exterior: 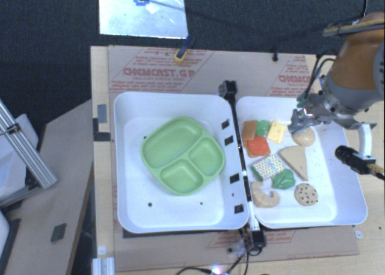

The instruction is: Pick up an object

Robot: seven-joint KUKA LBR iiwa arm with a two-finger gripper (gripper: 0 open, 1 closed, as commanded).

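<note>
The right bin holds several toy foods. Among them are a tan bun, a yellow cheese square, a red-orange piece, a beige wedge and a chocolate-chip cookie. My gripper hangs at the back of this bin, right over the tan bun's upper left edge. Its tips are close to the bun or touching it. The arm's grey and orange wrist hides what lies behind it.
A green divided plate lies in the left bin. More toys fill the right bin: a checkered cracker, a green leafy piece and a curled pastry. A black ridge separates the bins.
</note>
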